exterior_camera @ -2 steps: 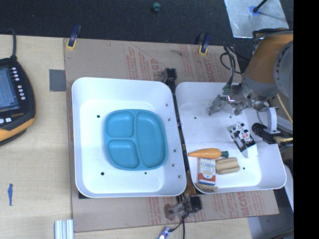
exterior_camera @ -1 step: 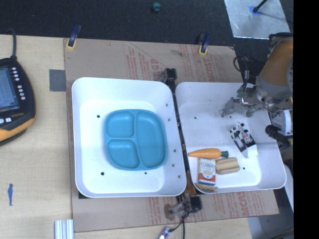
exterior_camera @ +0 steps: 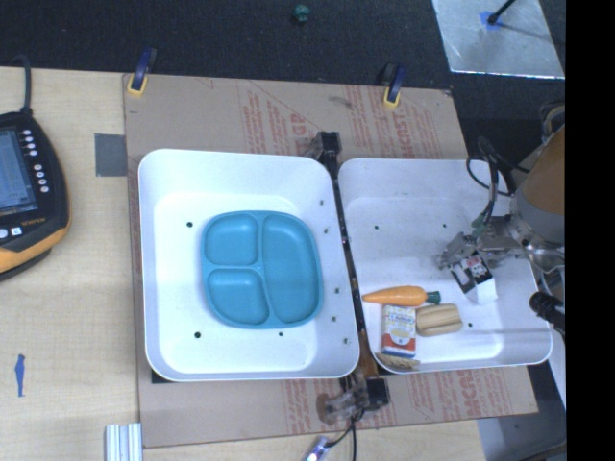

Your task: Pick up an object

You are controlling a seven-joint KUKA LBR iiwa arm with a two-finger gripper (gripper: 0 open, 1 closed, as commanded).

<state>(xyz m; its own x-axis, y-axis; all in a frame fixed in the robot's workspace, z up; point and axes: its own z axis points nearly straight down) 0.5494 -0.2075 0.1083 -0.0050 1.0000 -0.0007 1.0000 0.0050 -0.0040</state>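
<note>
A black and orange handheld pendant (exterior_camera: 24, 195) with a screen rests at the far left on the pale wood bench (exterior_camera: 67, 334). The left bin (exterior_camera: 163, 344), smooth glossy white plastic with rounded corners, holds a matte blue plate (exterior_camera: 261, 268) split into 3 compartments. The right bin (exterior_camera: 509, 351) carries a tapered orange carrot (exterior_camera: 396, 297), a rectangular printed carton (exterior_camera: 399, 335) below it and a tan cylindrical piece (exterior_camera: 438, 320) just beside both. Farther right, the metallic gripper (exterior_camera: 471, 260) sits low over that bin's floor; how wide it stands cannot be told.
</note>
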